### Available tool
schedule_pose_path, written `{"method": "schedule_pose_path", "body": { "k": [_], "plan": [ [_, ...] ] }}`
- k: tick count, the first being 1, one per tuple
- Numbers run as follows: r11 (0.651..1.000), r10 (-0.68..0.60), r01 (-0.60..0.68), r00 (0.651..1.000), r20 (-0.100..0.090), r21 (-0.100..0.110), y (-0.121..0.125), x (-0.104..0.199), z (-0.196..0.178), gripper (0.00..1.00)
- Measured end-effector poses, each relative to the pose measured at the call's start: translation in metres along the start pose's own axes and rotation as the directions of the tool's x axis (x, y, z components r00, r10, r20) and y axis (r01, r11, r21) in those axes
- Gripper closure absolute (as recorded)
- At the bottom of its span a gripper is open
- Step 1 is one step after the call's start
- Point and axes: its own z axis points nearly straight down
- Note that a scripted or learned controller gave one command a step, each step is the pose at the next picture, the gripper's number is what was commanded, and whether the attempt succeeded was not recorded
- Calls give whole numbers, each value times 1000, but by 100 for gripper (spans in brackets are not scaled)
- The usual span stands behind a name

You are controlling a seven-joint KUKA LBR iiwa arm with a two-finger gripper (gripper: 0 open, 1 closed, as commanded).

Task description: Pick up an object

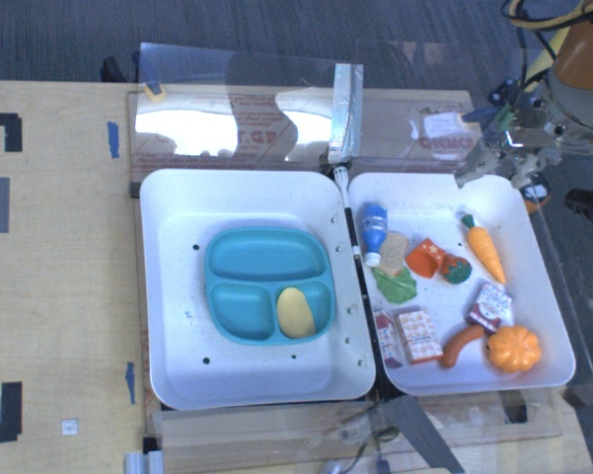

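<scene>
two shallow white bins lie side by side on the bench; the right bin (548,294) holds the loose objects open to picking, the left bin (173,294) a blue divided tray (266,265); in the right bin: a blue-and-white bottle (374,231) lies against the left wall, near the far end; a tan piece (394,253) touches it, with a green leafy item (397,284) just in front; an orange-red item (425,258) and a small red-and-green one (457,270) sit near the middle; a carrot (484,248) lies slantwise toward the far right corner; a small printed packet (490,307) rests near the right wall, above an orange pumpkin (514,349); a brown sausage (458,345) touches the pumpkin's left side; a red-and-white carton (417,335) and a narrower packet (386,337) lie at the near left; in the left bin: a yellow egg-shaped item (295,313) lies in the tray's near right compartment; the gripper (513,156) hangs over the far right corner of the right bin, apart from every object, nothing between its fingers; open or closed cannot be told; behind the bins stands a clear sheet (237,107) with a grey taped post (345,112).
</scene>
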Motion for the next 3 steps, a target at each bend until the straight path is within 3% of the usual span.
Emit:
{"method": "schedule_pose_path", "body": {
  "k": [1, 2, 3],
  "plan": [
    [1000, 2, -2, 1000, -2, 15, -35, -15, 145, 0],
    [998, -65, 65, 998, 0, -20, -29, -18, 169, 0],
    [997, -63, 63, 998, 4, -33, -26, -18, 155, 100]
  ]
}}
